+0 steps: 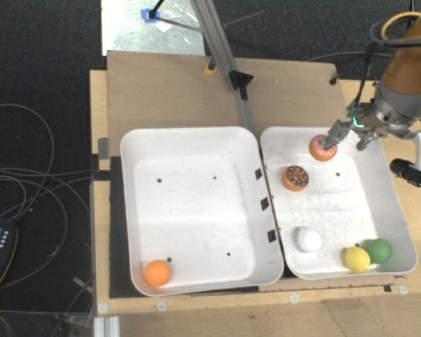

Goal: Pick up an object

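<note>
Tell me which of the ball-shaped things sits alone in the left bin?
The orange ball, at the near-left corner of the left white bin; the white, yellow and green ones share the right bin.

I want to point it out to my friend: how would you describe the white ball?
Look in the right bin, along its near edge. The white ball lies left of the yellow ball and green ball, and below the chocolate doughnut; it alone is plain white.

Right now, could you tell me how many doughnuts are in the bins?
2, both in the right bin: a pink doughnut at the far end under the end effector, and a chocolate doughnut just nearer.
</note>
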Available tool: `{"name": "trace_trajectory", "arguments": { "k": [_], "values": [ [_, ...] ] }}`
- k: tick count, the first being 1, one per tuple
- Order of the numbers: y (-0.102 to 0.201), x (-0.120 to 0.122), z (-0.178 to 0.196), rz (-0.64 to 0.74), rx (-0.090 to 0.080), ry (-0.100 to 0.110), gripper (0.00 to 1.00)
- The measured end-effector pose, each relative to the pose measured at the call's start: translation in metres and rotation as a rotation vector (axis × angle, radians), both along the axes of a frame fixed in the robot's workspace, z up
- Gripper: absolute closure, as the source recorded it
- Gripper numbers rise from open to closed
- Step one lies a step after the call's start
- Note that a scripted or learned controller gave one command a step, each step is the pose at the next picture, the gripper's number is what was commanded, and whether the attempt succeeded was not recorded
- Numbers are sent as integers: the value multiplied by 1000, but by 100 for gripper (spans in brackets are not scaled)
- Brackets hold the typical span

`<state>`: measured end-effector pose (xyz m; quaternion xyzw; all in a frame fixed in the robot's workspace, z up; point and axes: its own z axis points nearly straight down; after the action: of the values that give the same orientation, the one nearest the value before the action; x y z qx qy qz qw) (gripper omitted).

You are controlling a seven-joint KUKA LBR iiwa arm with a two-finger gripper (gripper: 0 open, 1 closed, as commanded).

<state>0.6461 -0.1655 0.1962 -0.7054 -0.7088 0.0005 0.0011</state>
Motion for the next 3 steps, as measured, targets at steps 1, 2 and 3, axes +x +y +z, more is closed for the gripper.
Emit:
{"name": "trace_trajectory", "arguments": {
  "k": [1, 2, 3],
  "values": [
    [0, 1, 2, 2, -2, -3, 0],
    [7, -7, -50, -1, -1, 0, 0],
    [6, -4, -73, -1, -3, -12, 0]
  ]
}}
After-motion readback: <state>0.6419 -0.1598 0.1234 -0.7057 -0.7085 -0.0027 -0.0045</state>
